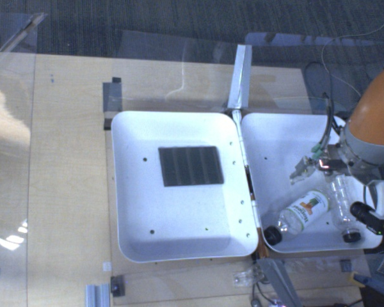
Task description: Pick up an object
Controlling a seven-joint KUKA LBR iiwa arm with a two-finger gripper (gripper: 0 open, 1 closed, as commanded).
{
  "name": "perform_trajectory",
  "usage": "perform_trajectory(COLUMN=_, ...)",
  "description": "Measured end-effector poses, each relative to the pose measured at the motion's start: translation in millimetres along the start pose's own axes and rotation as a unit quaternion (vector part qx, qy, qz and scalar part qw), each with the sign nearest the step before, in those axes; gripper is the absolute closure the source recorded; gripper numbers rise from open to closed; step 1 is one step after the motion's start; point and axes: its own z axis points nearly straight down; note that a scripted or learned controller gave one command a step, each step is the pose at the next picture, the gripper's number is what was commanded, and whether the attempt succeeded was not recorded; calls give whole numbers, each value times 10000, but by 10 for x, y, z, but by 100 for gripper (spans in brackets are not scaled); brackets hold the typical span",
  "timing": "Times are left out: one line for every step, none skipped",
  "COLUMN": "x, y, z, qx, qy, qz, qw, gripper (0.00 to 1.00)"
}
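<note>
Clear glossy plastic bottle (305, 211) with paper label lies in matt white bin (275, 139) on pale wood bench (57, 171).

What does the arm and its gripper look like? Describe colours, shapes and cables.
The arm enters from the right as a rounded orange band over a grey ring near the wrist. Below it the gripper is a small metallic assembly with a pinkish-red spot and a touch of green. Thin dark cables loop down beside the arm, and a black fitting sits lower right. Finer markings are too small to tell.
</note>
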Motion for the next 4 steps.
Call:
perform_trajectory(x=-500, y=-143, z=1008, qx=-74, qy=63, qz=21, qw=10000, gripper=0)
perform_trajectory(x=-557, y=457, z=1086, qx=-10, qy=183, qz=-105, qw=9998, gripper=0)
perform_trajectory(x=-450, y=476, z=1102, qx=-77, qy=81, qz=571, qw=9983, gripper=0)
perform_trajectory(x=-579, y=285, z=958, qx=-26, qy=125, qz=-145, qw=9998, gripper=0)
